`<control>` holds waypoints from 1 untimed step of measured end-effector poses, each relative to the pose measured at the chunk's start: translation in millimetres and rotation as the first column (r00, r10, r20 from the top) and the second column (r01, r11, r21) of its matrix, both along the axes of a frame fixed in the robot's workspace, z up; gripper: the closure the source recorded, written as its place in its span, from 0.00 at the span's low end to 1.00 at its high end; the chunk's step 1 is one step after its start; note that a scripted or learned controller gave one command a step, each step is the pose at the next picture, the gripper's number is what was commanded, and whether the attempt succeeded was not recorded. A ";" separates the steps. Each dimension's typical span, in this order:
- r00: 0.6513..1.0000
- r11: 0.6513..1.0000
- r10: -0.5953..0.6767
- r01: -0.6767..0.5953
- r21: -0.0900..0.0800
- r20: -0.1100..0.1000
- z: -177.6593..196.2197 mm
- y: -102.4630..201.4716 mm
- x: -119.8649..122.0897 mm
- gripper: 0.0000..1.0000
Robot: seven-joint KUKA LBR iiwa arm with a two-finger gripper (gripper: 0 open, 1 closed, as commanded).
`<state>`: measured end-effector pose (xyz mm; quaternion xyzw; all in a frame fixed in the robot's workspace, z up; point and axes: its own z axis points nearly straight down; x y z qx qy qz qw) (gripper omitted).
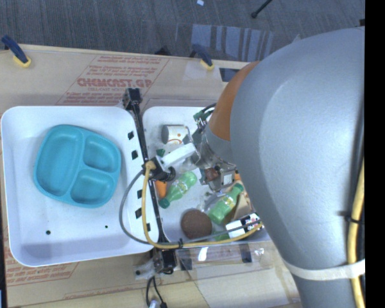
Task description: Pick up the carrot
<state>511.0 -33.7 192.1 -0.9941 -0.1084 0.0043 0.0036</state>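
Note:
In the right bin (155, 119), a small orange piece that looks like the carrot (160, 188) lies against the left wall. The yellow cable and a green bottle-like thing (178, 186) partly cover it. My gripper (213, 175) hangs low over the middle of this bin, to the right of the carrot and apart from it. The big grey arm hides most of the gripper. Nothing shows between its fingers.
A second green bottle (223, 206) and a brown ball (196, 224) lie near the right bin's front. A white cup (174, 133) lies at its back. The left bin (25, 236) holds a blue divided plate (78, 165). The arm covers the right bin's right side.

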 end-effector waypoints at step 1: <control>1.000 1.000 0.022 -0.022 0.001 0.001 -1.2 6.8 22.8 0.00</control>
